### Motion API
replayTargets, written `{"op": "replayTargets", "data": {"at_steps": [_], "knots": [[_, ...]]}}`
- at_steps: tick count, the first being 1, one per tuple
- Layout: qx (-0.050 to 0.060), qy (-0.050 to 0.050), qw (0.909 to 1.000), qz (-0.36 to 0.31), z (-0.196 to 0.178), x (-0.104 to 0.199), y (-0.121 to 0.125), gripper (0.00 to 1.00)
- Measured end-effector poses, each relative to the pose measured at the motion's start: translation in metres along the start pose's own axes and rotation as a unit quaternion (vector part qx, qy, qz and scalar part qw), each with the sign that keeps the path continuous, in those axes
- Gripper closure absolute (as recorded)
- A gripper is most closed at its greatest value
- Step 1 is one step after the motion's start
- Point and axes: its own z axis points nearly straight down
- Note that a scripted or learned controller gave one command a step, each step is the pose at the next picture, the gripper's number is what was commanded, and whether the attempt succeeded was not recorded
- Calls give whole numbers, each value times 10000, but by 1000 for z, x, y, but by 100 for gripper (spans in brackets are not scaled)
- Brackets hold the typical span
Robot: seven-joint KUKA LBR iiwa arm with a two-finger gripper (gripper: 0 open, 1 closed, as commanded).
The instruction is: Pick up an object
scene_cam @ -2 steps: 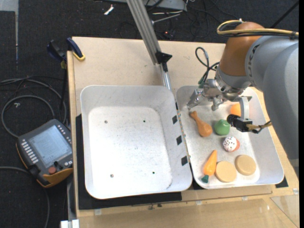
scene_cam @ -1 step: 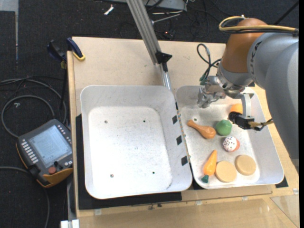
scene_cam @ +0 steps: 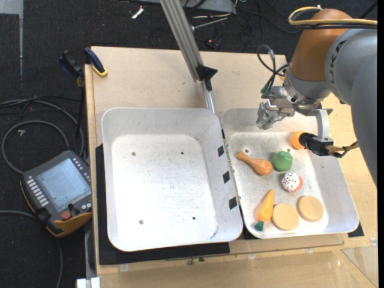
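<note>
The grey robot arm's hand (scene_cam: 266, 117) hangs over the far-left corner of the right-hand shallow white bin (scene_cam: 348, 212); whether it is spread or pressed together cannot be told. In that bin lie a tan toy drumstick (scene_cam: 254, 162), green round apple (scene_cam: 281, 160), small orange ball (scene_cam: 297, 140), white speckled ball (scene_cam: 290, 181), orange toy carrot (scene_cam: 264, 206) and two beige round discs (scene_cam: 298, 212). The left-hand white bin (scene_cam: 114, 125) sits alongside on the counter (scene_cam: 144, 77).
</note>
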Motion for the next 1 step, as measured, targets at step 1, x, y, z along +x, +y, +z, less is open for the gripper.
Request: {"op": "replayTargets", "data": {"at_steps": [1], "knots": [[-13, -2, 10000, -18, -62, 2, -4, 100]]}}
